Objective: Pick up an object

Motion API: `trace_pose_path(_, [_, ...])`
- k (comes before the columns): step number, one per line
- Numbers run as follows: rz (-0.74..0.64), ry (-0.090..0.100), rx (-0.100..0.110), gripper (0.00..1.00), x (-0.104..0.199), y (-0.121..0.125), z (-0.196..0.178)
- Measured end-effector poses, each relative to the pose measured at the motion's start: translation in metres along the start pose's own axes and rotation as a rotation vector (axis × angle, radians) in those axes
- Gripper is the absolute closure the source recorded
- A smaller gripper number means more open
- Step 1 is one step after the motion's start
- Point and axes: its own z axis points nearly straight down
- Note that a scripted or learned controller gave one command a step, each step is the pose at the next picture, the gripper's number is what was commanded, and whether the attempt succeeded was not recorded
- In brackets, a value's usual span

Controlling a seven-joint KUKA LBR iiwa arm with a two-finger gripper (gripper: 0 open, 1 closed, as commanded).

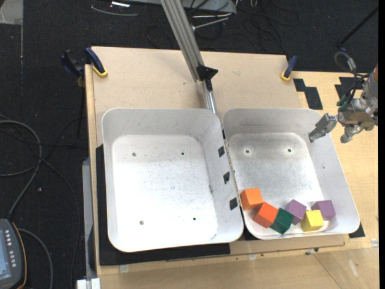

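The tool [334, 132] hovers spread wide, seemingly empty, over the right bin's [271, 122] far rim; the blocks [287, 212] cluster well toward its near edge.

We're looking down on a pale wooden surface [156, 80] set over dark carpet [42, 23]. Two shallow white bins sit side by side on it: the left bin [114, 161] across the middle of the frame, the right bin [337, 173] touching its edge. Black clips [228, 176] run along the seam between them. A grey metal pole [183, 32] slants down from the top centre to the bins' upper join. We spot yellow-tipped clamps at the upper left [96, 65] and upper right [289, 70] corners of the surface. Cables [24, 155] trail at the left, and a grey device [9, 257] sits bottom left.
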Motion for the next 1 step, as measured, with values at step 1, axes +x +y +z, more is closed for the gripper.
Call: trace_pose_path(1, [-0.001, 0.004, 0.007, 0.00, 0.0487, -0.0021, 0.1531])
